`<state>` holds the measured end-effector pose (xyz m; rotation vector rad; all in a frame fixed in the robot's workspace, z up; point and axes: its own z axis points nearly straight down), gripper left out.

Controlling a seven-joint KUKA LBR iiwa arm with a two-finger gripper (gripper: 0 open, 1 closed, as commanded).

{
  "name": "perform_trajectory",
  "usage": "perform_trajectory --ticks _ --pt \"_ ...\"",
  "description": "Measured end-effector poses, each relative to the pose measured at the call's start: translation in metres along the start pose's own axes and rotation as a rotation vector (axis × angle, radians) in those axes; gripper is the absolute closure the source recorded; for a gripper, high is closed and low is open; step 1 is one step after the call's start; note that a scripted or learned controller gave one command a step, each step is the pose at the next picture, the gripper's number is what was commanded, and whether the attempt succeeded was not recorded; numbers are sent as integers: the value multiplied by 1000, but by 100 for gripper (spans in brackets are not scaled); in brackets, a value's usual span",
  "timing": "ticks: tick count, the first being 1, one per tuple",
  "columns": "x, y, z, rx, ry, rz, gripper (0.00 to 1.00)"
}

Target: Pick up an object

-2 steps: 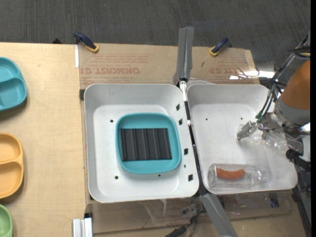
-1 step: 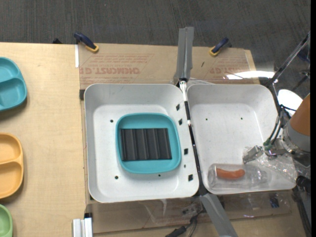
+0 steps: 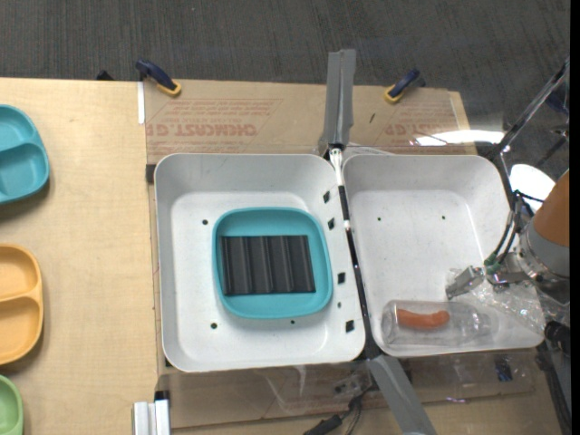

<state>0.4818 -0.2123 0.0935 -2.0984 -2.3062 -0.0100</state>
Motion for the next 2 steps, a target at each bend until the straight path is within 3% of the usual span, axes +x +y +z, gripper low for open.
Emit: perform_trajectory --ticks 1,2 --pt "96 26 -50 -6 -21 110 100" --pt "145 83 -92 -5 -23 58 100"
